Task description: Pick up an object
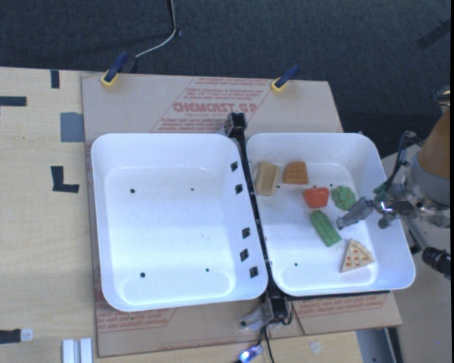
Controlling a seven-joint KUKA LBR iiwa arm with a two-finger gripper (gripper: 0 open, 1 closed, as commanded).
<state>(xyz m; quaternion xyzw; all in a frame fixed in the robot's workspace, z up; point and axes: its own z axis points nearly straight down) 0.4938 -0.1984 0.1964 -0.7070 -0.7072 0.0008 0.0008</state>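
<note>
The left bin [166, 225] is bare white. The right bin [363, 153] holds a tan block [266, 178], an orange-brown piece [295, 173], a red piece [315, 197], a green lump [343, 197], a long green piece [324, 228] and a waffle-patterned wedge [356, 256]. The gripper [354, 216] hangs low over the right bin, between the green lump and the wedge, just beside the long green piece; whether it is apart or together I cannot tell, and nothing is seen held in it.
</note>
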